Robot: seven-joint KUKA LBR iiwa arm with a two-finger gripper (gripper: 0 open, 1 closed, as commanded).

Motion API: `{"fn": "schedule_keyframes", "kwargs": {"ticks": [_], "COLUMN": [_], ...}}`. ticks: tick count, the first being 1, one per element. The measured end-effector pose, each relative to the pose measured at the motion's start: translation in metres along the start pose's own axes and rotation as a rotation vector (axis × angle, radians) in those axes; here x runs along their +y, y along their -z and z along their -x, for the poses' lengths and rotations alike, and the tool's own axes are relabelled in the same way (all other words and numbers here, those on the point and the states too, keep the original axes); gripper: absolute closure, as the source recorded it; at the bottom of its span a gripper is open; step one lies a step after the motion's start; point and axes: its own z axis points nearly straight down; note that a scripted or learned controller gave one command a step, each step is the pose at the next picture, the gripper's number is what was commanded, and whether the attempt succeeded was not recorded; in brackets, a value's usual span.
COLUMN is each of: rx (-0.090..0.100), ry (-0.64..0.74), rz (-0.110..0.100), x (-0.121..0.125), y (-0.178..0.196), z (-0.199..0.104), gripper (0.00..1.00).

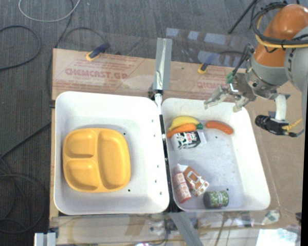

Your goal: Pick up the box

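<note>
box (196,181) near right bin's (244,166) front edge, long axis diagonal (upper-left to lower-right) | gripper (227,99) over bin's back edge, fingers apart, holding nothing

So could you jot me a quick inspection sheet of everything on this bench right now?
Surface: two white bins, left bin, right bin.
Job's things: box lying in the right bin, untouched.
Clutter: yellow tray in the left bin; banana, carrot, sausage, carton, tube, can.
End effector: open, above the right bin's far edge, holding nothing.
Cables: loops on the floor.
Surroundings: cardboard behind the bins.
</note>
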Motion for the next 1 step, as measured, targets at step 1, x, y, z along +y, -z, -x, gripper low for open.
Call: {"fn": "schedule_keyframes", "kwargs": {"ticks": [1], "rx": [0.001], "ry": [-0.196], "rz": [-0.001], "x": [-0.0914], "y": [-0.1261], "z": [-0.0301], "gripper": [0.00]}}
